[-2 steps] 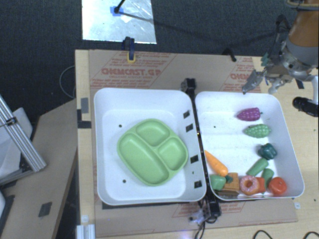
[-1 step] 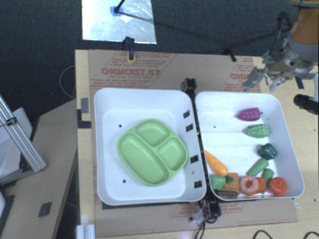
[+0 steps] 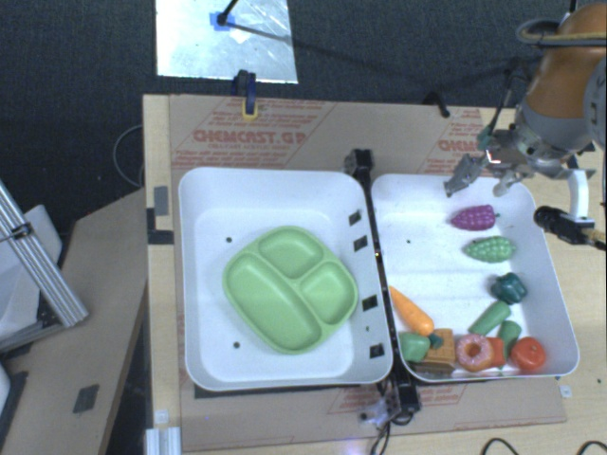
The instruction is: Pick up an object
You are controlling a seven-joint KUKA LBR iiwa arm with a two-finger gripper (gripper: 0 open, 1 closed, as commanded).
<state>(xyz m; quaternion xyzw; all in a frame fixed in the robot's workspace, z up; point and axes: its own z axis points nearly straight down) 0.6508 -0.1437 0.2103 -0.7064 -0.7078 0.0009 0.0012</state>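
Over in the right bin (image 3: 560, 297) lies a scatter of toy food. Purple grapes (image 3: 473, 218) sit near the far side, with a green bunch (image 3: 489, 249) just below them. Further toward the near edge come a dark green pepper (image 3: 509, 287), a green pod (image 3: 489, 317), a carrot (image 3: 412, 310) by the divider, and along the near wall a pink donut (image 3: 472, 351), a red tomato (image 3: 528, 353), a brown cracker (image 3: 438, 353) and a green leafy piece (image 3: 413, 347). All look like glossy plastic, bright and small.

The left bin (image 3: 204, 254) holds a pale green tray (image 3: 289, 290) with three compartments, lying flat near its middle.

Red print on the cardboard under the bins reads "CHEMCAST GP" at the far edge, and the same lettering shows partly at the right.

The arm (image 3: 567, 74) comes in from the upper right, bent down over the far corner of the right bin. Its gripper (image 3: 487, 180) hangs just above and beside the purple grapes, fingers spread apart and grasping nothing. One dark finger (image 3: 462, 176) points down-left, apart from the grapes.
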